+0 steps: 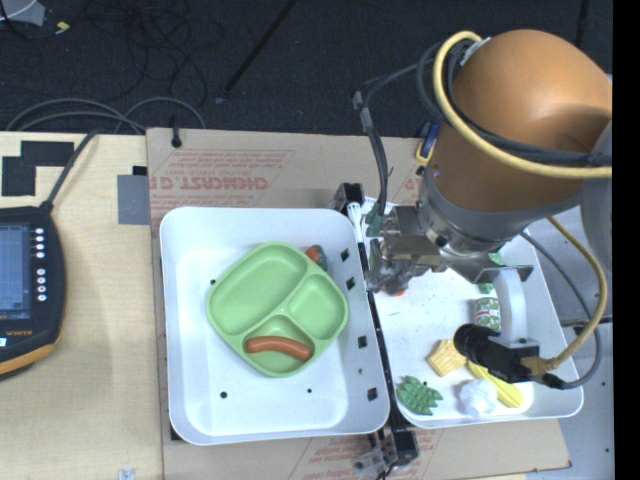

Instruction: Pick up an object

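- Dark floor with loose cables (120,113) runs along the far side, and nearer lies the pale wooden worktop (90,388).
- A brown cardboard sheet (250,173) lies on the worktop under both white bins.
- At the left edge a black teach pendant (25,278) with an orange rim lies on the worktop, well apart from the bins.
- The left bin (200,398) holds a green plate (262,286) with three compartments, lying flat near the bin's middle.
- A toy sausage (280,346) lies in the plate's near compartment.
- A small orange-red piece (315,254) lies just beside the plate's far right rim, on the bin floor.
- The arm (520,98) reaches in from the right, its orange band high over the far part of the right bin (420,323).
- The claw (388,263) is low at the far left corner of the right bin, right beside the wall shared by the two bins.
- Whether the claw is spread or pressed together cannot be told, and nothing can be seen held in it.
- A small red thing (396,289) shows just at the claw's near side, on the right bin's floor; what it is cannot be made out.
- Along the near side of the right bin lie a green leafy toy (420,396) on the left, a white lump (478,398) to its right and a long yellow toy (505,390) touching the lump.
- A yellow wedge (444,357) lies just beyond the leafy toy.
- A small green-and-white can (487,314) lies further back toward the right wall.
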`<act>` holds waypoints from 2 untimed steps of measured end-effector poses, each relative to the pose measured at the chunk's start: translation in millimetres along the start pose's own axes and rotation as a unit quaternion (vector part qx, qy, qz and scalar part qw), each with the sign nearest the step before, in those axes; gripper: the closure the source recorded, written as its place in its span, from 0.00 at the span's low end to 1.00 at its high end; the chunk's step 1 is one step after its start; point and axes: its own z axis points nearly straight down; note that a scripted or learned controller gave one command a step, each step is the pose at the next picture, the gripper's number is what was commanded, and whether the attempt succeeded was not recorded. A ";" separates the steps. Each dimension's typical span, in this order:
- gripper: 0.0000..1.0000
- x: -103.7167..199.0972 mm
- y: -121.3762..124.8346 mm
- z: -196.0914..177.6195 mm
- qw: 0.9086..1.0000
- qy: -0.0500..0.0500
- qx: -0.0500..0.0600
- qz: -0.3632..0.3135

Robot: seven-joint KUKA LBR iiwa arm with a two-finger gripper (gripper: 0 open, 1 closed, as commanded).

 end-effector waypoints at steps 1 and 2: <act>1.00 28.7 0.7 -68.1 1.000 0.001 -0.004 0.001; 1.00 29.5 0.0 -73.8 1.000 -0.002 0.001 -0.002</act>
